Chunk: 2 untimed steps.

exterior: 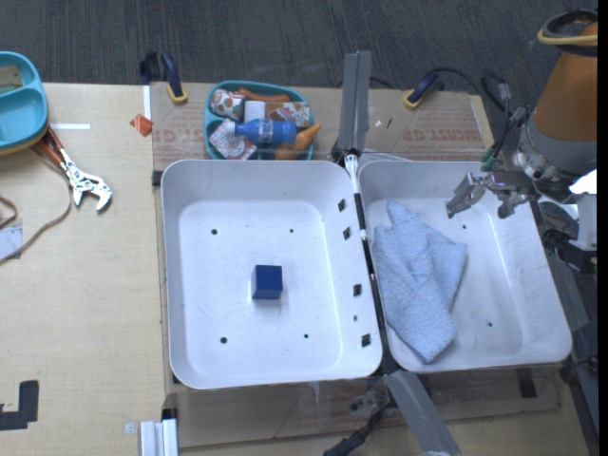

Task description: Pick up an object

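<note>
The claw (483, 195) hangs over the back right part of the right bin (532, 345), fingers spread apart with nothing between them. A crumpled pale blue cloth (418, 278) lies on the left side of that bin — near the claw but apart from it. In the left bin (190, 350) a small blue block (268, 282) sits alone near the middle. Behind the bins, on the worktop (85, 321), stands a blue tub of mixed items (258, 122).

A pale wooden bench (85, 293) stands on dark grey carpet (237, 17), under even, soft light.
</note>
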Each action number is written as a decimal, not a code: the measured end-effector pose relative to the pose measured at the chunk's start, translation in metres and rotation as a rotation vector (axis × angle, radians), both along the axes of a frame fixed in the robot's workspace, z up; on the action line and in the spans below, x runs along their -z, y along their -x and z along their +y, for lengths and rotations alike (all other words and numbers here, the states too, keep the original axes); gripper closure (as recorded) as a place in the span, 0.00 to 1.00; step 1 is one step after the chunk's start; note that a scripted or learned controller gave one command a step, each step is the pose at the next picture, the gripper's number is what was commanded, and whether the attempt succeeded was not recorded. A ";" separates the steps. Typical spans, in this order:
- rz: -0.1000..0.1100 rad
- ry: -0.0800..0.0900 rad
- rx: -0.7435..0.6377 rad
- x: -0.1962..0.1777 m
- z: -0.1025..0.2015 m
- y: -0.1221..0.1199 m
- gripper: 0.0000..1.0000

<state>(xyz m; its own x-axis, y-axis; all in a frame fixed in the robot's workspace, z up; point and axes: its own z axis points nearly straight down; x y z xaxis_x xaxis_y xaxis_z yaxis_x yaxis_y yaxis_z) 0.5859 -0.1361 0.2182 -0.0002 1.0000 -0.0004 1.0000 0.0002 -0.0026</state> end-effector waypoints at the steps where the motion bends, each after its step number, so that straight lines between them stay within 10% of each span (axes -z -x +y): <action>1: -0.001 0.000 -0.055 0.005 0.000 0.040 0.00; 2: -0.003 0.001 -0.019 -0.052 -0.020 0.050 0.00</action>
